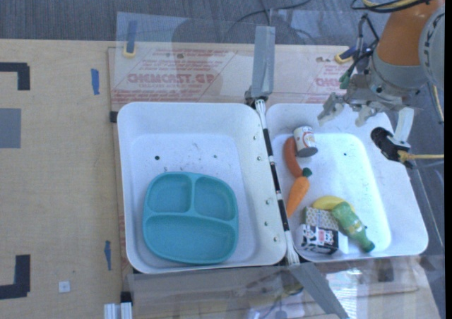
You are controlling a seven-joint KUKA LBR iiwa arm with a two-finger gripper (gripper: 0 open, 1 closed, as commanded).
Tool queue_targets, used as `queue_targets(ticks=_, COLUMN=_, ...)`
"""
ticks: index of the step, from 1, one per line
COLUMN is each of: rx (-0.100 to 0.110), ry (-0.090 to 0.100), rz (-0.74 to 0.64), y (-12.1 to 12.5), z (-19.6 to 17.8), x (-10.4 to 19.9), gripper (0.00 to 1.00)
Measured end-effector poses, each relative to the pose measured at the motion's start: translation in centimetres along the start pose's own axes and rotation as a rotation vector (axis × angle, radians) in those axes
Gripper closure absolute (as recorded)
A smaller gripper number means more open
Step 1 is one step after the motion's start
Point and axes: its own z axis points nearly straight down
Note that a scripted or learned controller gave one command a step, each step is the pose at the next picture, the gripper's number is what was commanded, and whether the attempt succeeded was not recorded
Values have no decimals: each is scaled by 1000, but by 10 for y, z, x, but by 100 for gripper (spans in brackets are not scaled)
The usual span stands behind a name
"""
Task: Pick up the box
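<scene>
The box [320, 233] is a small black-and-white patterned carton lying at the near edge of the right bin [395, 190], beside a green bottle [353, 226]. My gripper [346, 112] hangs over the far rim of that bin, well away from the box. Its fingers are spread open with nothing between them.
The right bin also holds a small can [305, 141], two orange carrot-like pieces [291, 157] [297, 195] and a yellow banana [328, 202]. A teal divided plate [191, 217] lies in the left bin [134, 134]. A black cable end [385, 142] dangles at the right.
</scene>
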Motion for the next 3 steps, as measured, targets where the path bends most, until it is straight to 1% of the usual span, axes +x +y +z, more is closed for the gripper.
queue_targets(ticks=1, rx=-37, ry=-4, rz=31, y=23, z=66, x=2, gripper=0)
queue_targets(ticks=2, rx=-2, ry=0, rz=53, y=-41, z=103, x=-47, gripper=0)
queue_targets(ticks=3, rx=-9, ry=-1, rz=58, y=-40, z=90, x=-50, gripper=100)
